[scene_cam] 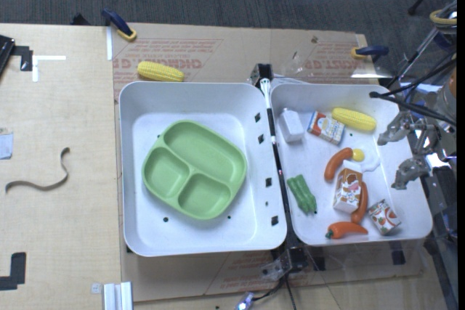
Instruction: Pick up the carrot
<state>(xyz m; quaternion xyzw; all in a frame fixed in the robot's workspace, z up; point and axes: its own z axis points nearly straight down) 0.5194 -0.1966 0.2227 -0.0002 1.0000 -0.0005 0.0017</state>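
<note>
Here we see the orange carrot (347, 230) by a carton (349, 191) and sausage (360, 204); our hand (408, 152) hangs wide, holding nothing.

Even, bright overhead light on my bench, soft faint shadows inside the two shallow white plastic bins (195, 99), mild glare on clear tape over the brown cardboard sheet (218, 51), focus sharp, dark carpet dim beyond.

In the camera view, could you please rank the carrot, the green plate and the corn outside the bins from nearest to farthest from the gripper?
From the gripper:
1. Carrot, front of the right bin.
2. Green plate, in the left bin.
3. Corn, on the cardboard behind the left bin.
</note>
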